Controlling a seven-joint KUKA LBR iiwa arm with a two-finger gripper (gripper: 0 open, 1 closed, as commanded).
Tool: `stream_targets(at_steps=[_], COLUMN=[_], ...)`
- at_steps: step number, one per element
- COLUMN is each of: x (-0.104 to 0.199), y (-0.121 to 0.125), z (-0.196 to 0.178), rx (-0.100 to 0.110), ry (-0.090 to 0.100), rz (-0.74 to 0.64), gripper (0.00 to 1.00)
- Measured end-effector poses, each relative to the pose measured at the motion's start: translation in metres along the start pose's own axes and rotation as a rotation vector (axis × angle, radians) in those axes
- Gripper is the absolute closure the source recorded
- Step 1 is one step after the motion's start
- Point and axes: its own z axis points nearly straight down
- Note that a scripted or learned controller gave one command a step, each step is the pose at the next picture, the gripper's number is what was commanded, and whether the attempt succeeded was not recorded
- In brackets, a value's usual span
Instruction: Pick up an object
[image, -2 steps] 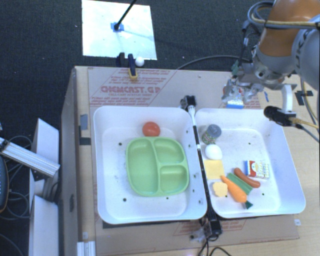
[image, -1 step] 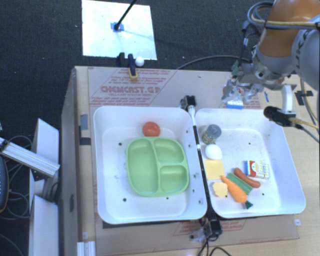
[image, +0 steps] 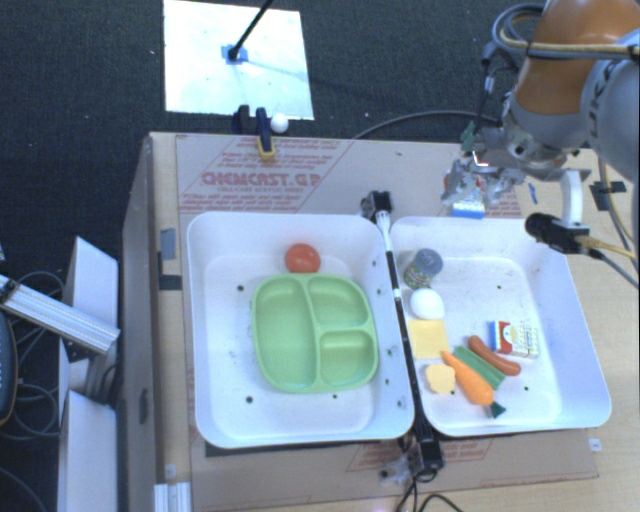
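Observation:
My gripper (image: 478, 190) hangs above the back edge of the right bin (image: 560, 290), clear of everything in it. Below it the right bin holds a grey tin can (image: 424, 265), a white egg (image: 427, 303), a yellow cheese slice (image: 429, 338), a small yellow piece (image: 440, 378), an orange carrot with a green top (image: 472, 379), a red sausage (image: 494, 356) and a small printed carton (image: 513, 338). In the left bin (image: 225, 260) a green divided plate (image: 314, 331) lies with a red tomato (image: 302, 258) just behind it.
A black divider clamp (image: 380, 208) sits where the two bins meet at the back. A black camera mount (image: 555, 230) juts over the right bin's back right corner. Cardboard (image: 260, 170) lines the bench behind the bins.

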Motion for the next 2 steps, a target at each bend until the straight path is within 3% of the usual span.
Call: stream_targets(at_steps=[1, 2], x=[0.0265, 0.017], y=[0.0001, -0.0066], z=[0.0037, -0.001], rx=[0.0, 0.001], ry=[0.001, 0.001], rz=[-0.002, 0.001], gripper=[1.0, 1.0])
